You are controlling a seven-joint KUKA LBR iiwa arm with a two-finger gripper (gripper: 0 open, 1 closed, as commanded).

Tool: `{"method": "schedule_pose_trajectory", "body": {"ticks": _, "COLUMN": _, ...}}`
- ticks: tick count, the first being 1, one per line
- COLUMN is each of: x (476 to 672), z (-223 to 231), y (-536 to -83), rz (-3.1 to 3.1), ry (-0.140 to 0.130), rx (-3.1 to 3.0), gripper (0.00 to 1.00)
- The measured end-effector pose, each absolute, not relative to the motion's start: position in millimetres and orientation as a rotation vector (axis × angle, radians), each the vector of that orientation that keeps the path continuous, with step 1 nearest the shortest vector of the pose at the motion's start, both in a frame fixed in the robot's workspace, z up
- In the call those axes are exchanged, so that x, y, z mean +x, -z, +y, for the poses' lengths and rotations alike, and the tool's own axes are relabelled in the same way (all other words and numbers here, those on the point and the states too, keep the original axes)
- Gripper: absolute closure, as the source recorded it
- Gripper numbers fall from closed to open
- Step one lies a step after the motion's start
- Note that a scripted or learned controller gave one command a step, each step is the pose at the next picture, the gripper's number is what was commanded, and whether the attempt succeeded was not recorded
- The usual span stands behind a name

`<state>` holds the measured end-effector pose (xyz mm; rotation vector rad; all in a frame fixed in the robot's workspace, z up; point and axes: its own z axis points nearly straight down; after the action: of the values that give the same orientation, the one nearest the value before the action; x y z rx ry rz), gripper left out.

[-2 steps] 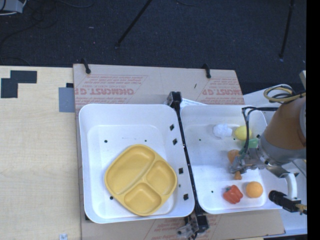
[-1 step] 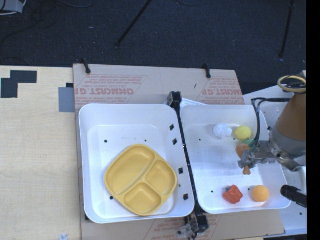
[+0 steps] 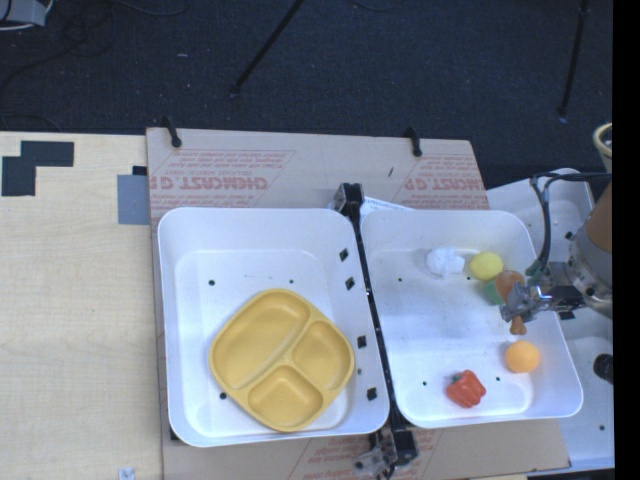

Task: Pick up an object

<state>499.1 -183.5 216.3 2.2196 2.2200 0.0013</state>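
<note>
- I see the tool [image 3: 520,306] at the right edge of the right bin [image 3: 420,408], low over a small cluster of items there.
- Can't tell from here if it's open, closed or gripping anything; it's too small and cluttered.
- Yellow ball [image 3: 486,265] just beside the tool, up-left of it; something green [image 3: 493,291] sits under it, partly hidden.
- White crumpled object [image 3: 445,261] just left of the yellow ball.
- Orange ball [image 3: 521,356] just below the tool, apart from it.
- Red pepper-like toy [image 3: 465,389] near the bin's front wall.
- Left bin [image 3: 190,248] holds a yellow divided plate [image 3: 282,359], three compartments, lying flat.
- Both bins sit on cardboard [image 3: 300,173] on the bench [image 3: 70,318].
</note>
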Motion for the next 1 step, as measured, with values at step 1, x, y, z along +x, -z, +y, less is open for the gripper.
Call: {"method": "schedule_pose_trajectory", "body": {"ticks": 1, "x": 499.9, "z": -184.3, "y": -268.9, "rz": 2.220, "ry": -0.002, "rx": 2.218, "gripper": 1.00}}
